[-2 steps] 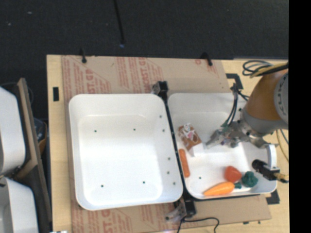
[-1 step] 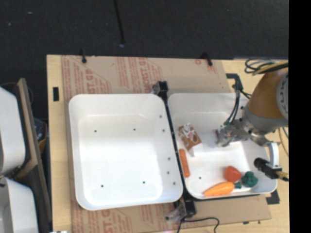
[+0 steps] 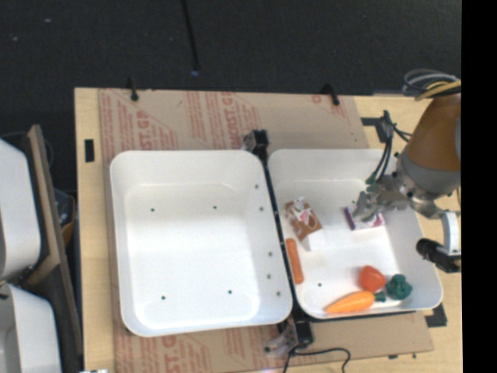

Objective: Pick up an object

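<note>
The camera looks down at a slant on the desk (image 3: pixel 101 231), a pale wooden top with a sheet of printed cardboard (image 3: pixel 194 123) under two shallow white bins. The left bin (image 3: pixel 124 208) has a bare floor, so there is wide open room inside its walls. The right bin (image 3: pixel 334 169) touches it along a shared middle edge, with a black clip (image 3: pixel 257 140) at the far end of that seam.

The arm (image 3: pixel 436 142) comes in from the right over the right bin's far right corner, and the claw (image 3: pixel 371 205) hangs low over a small purple and white packet (image 3: pixel 363 219) that lies flat near the bin's right wall. The claw sits just above or on the packet; I cannot tell whether it is released or clenched, and nothing shows plainly between its tips.

The middle of the right bin's floor is open. A crumpled brown and white wrapper (image 3: pixel 302 219) lies near the left wall, with a thin orange stick (image 3: pixel 294 259) just beside that wall below it. Along the near edge lie an orange carrot (image 3: pixel 349 302), a red-orange round piece (image 3: pixel 371 277) just above it, and a dark green piece (image 3: pixel 399 287) in the near right corner, close together.

Beyond the desk the floor is dark carpet with a black cable (image 3: pixel 189 29) running across it. White furniture (image 3: pixel 15 208) stands at the left edge.
</note>
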`<act>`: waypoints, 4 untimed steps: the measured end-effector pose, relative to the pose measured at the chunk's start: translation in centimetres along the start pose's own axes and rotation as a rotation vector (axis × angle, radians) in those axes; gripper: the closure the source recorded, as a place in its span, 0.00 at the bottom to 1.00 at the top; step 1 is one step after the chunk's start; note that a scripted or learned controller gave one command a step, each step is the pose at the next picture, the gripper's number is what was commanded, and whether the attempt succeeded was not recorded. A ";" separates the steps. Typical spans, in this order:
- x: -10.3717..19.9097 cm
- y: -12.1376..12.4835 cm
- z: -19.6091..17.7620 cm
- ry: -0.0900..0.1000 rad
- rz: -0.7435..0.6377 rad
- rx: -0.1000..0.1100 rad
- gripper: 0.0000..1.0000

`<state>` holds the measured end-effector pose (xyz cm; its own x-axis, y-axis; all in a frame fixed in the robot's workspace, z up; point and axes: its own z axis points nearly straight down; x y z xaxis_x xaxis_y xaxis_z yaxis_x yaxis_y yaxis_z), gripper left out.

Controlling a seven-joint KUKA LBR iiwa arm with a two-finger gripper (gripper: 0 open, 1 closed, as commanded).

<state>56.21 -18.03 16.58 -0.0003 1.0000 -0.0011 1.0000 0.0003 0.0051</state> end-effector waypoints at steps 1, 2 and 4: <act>-0.4 0.2 -6.3 0.000 0.000 -0.001 1.00; -0.5 0.3 -9.9 0.000 0.000 0.001 1.00; 8.1 -0.1 -9.4 0.001 -0.003 0.004 1.00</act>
<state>56.02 -9.90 26.01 -0.0029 1.0000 0.0003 1.0000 0.0029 0.0007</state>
